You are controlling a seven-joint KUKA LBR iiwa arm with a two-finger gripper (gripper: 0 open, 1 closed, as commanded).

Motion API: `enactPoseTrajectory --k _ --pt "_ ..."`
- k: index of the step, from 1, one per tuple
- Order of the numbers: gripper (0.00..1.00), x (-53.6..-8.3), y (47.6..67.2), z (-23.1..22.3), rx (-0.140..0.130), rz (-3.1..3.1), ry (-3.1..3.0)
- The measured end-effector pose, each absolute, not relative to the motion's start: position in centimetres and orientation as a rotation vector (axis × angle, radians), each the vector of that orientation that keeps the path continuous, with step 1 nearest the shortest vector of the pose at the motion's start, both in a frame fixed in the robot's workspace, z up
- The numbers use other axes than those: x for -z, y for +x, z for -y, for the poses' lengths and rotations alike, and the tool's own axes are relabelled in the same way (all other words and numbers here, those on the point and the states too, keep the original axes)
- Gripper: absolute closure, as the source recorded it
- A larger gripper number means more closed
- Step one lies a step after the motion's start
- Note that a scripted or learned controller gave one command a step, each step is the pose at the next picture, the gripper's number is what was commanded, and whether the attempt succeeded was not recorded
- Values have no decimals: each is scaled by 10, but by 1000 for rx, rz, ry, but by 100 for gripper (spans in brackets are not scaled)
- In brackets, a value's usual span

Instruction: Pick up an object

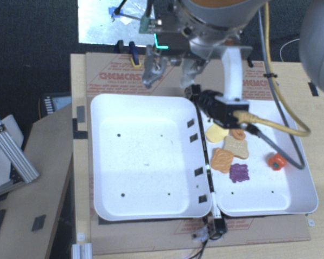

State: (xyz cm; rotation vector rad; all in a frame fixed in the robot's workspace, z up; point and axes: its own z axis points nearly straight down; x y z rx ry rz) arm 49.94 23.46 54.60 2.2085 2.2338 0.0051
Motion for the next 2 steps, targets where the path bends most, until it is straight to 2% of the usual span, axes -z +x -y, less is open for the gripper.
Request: enactPoseTrajectory --k 1,2 --pt "100 -557 500 -235 -9 -2237 2205" --pt "0 -557 500 -235 -9 -2238 2204"
